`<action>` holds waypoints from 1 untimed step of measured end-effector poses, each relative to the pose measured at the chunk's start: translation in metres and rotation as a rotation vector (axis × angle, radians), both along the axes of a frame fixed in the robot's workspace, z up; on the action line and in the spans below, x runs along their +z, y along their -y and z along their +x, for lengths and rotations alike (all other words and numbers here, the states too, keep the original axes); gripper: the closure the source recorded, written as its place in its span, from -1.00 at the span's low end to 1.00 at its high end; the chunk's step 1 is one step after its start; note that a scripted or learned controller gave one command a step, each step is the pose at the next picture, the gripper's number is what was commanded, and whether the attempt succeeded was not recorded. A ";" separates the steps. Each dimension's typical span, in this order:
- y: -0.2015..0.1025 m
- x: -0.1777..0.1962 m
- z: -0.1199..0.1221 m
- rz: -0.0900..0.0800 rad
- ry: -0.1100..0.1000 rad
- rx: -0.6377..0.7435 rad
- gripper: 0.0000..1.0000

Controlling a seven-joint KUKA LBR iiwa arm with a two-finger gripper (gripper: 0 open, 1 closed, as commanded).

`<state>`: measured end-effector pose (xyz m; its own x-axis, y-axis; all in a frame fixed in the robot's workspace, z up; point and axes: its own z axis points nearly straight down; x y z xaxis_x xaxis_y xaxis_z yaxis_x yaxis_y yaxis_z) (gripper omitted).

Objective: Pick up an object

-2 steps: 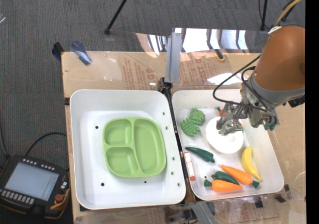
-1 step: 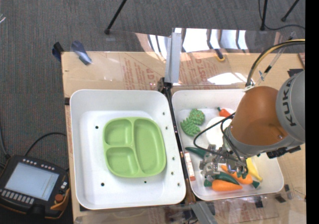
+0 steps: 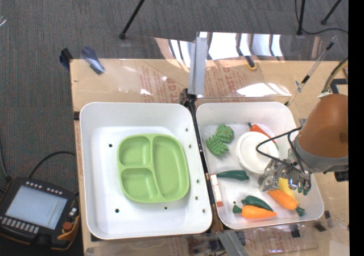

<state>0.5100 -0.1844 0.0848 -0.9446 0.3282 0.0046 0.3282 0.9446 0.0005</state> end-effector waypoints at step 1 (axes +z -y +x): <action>-0.077 0.000 -0.035 0.000 -0.001 -0.173 -1.00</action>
